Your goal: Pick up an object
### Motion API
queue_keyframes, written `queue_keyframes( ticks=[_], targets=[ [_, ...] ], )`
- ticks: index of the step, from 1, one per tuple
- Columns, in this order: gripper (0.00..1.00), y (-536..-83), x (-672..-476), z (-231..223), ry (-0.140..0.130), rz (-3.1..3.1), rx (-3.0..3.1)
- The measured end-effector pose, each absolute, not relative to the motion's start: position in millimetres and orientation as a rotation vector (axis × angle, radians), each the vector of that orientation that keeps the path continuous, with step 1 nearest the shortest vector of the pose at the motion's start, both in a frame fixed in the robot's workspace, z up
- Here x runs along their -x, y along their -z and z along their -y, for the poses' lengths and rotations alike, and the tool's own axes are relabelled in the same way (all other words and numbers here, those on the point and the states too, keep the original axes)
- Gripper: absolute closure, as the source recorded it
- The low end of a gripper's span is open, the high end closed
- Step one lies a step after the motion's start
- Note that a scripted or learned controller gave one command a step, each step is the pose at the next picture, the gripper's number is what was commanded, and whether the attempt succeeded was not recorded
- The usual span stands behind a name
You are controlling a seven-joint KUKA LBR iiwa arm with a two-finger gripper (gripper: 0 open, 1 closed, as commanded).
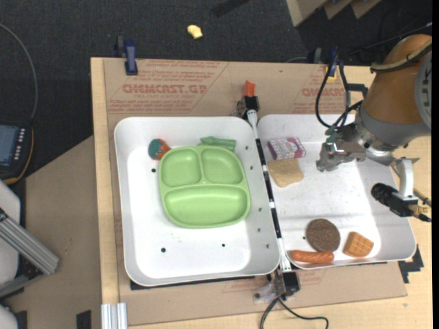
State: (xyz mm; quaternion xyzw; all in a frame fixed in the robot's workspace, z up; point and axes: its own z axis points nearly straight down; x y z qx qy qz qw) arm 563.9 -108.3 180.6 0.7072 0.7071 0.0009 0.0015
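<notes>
The arm (pixel 398 88) reaches in over the right bin (pixel 384 252), and its gripper (pixel 332 157) hangs above the bare floor in the upper half of that bin, near the far edge; whether it is apart or together cannot be told from this angle, and nothing is seen caught in it. Just toward the divider from the gripper, near the bin's far-left corner, lies a small purple-and-white packet (pixel 285 147), and a pale tan bread-like piece (pixel 285 173) lies touching its near side. Along the near edge of the same bin sit a brown round patty (pixel 322 234), an orange waffle-like piece (pixel 358 245) beside it, and a sausage (pixel 312 256) at the near-left corner. In the left bin (pixel 137 252) a green divided plate (pixel 204 186) rests toward the far side, with a red and green fruit-like toy (pixel 158 149) at its far-left rim and a green leafy piece (pixel 218 142) at its far rim
</notes>
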Motion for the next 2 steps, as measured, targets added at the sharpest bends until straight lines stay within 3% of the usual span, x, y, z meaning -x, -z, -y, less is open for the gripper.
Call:
queue_keyframes(
  ticks=[2],
  targets=[
    [1.00,-201,-565.6,108,-0.008,-2.215,-2.215]
  ],
)
